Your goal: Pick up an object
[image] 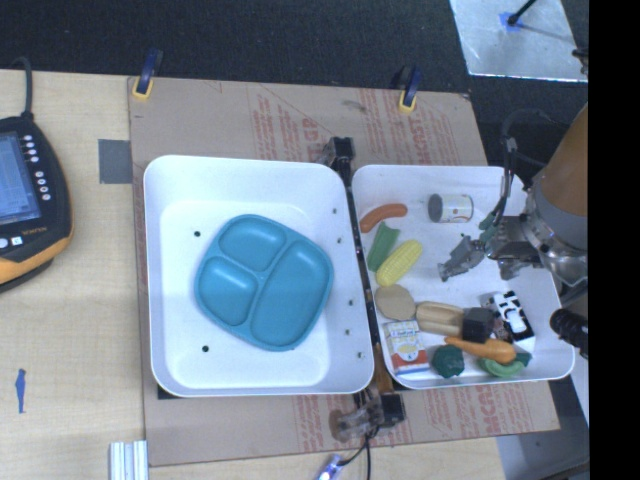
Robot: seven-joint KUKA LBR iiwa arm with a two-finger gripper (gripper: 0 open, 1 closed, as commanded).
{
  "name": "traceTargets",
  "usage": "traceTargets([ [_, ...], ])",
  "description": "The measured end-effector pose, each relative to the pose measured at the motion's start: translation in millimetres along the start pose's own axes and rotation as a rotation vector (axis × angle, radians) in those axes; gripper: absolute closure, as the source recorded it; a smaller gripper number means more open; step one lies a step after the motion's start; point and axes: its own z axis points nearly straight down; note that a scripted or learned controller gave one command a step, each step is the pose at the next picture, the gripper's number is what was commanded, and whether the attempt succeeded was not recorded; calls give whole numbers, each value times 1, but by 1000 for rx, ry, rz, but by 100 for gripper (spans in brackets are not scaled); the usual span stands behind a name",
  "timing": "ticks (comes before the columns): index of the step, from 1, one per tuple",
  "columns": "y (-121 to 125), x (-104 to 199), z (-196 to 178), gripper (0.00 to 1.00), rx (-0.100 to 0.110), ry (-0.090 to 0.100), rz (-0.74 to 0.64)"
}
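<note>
arm enters from the right edge of the camera view, its orange band showing at the upper right above the grey wrist. wrist sits low, angled leftward and slightly down. gripper (462, 259) extends left from the wrist, dark metal, its two fingers (450, 268) pointing left and downward. fingers appear close together at the tips, nothing visible between them. cabling runs up along the wrist's left side.
</note>
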Motion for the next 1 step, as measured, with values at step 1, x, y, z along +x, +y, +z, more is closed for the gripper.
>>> traceTargets([
  [1,47,16,65,0,3,-1,-1],
])
